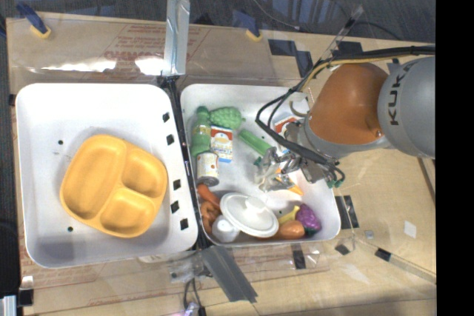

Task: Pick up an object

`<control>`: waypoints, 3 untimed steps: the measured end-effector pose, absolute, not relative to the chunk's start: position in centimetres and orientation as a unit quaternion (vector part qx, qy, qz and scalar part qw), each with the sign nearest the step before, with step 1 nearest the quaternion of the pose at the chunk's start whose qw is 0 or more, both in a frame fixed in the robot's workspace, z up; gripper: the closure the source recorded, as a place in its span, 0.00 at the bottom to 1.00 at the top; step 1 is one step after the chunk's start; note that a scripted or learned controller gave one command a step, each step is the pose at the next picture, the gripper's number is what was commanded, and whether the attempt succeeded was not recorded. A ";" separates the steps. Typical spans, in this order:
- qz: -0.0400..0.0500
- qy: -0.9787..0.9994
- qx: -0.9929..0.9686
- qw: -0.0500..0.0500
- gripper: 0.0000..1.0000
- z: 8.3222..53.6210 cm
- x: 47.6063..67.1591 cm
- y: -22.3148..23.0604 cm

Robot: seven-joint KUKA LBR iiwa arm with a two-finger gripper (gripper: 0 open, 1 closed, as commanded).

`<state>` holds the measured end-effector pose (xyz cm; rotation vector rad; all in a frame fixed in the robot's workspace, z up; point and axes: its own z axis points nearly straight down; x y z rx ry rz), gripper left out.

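Over the right bin (194,96) hung the gripper (275,165), low above a pile of small toy foods. Just left of it lay one green bottle (201,131) and one small can (221,143). Whether it gripped anything was too blurry to tell. One white plate (248,214) sat nearer. One yellow tray (113,184) filled the left bin (33,107).

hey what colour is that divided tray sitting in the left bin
Yellow, a plain orange-leaning yellow all over. The divided tray shows clearly in the camera view.
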<state>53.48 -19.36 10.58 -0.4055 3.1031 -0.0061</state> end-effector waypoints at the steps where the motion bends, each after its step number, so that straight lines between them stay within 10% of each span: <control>1: -0.001 0.995 -0.098 0.005 1.00 20.4 55.7 -12.1; 2: -0.002 0.988 -0.156 0.004 1.00 27.3 65.8 -18.0; 3: -0.001 0.988 -0.155 0.002 0.00 27.1 65.8 -18.0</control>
